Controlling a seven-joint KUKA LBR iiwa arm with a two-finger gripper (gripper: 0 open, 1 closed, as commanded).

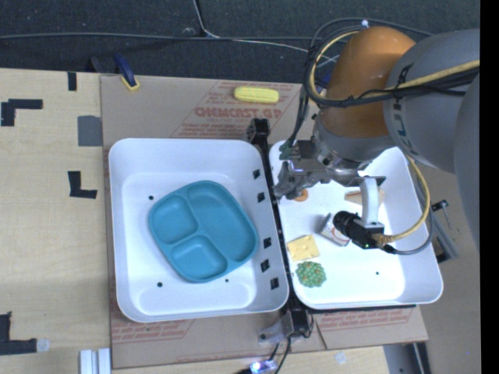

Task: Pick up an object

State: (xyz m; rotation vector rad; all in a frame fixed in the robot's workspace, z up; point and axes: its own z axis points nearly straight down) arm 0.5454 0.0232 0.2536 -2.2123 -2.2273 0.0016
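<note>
Lighting: even, moderately bright, from overhead; no single hard source evident.
Shadows: soft and short. A faint shadow rims the blue tray point(203, 230) in the left bin point(125, 162); a diffuse one lies under the arm point(366, 76) on the right bin point(421, 287).
Glare: mild sheen on the arm's orange band; white bin floors near clipping, little surface detail.
Background: dark cloth at top, underexposed.
Sharpness: generally soft, low resolution; small items in the right bin indistinct.
Distortion: slight at the edges.
</note>
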